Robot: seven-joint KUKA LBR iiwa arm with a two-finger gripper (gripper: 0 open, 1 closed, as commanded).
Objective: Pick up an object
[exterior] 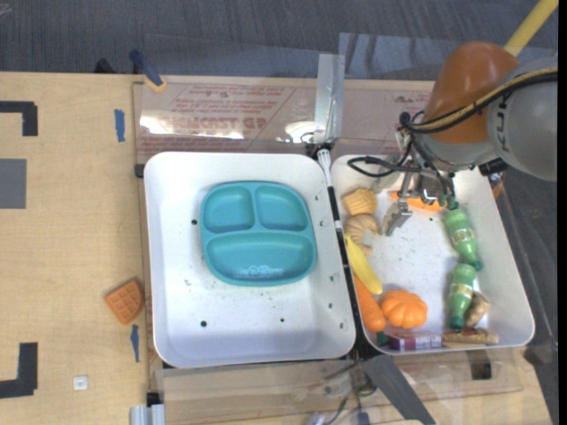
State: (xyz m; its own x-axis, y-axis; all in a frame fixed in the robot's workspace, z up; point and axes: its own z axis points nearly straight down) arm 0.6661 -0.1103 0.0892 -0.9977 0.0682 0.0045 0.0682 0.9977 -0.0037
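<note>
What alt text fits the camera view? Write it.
The arm's end effector hangs over the right bin, which holds toy food including two green bottles and an orange pumpkin. The left bin holds a teal divided plate.

In the right bin [509,264] you have loose toy food. A yellow banana [363,268] lies along the left wall, with an orange carrot [369,306] just below it. A small orange pumpkin [404,309] sits beside the carrot. Two green bottles [462,259] lie end to end along the right side. A tan waffle piece [359,202] rests near the upper left corner.
</note>
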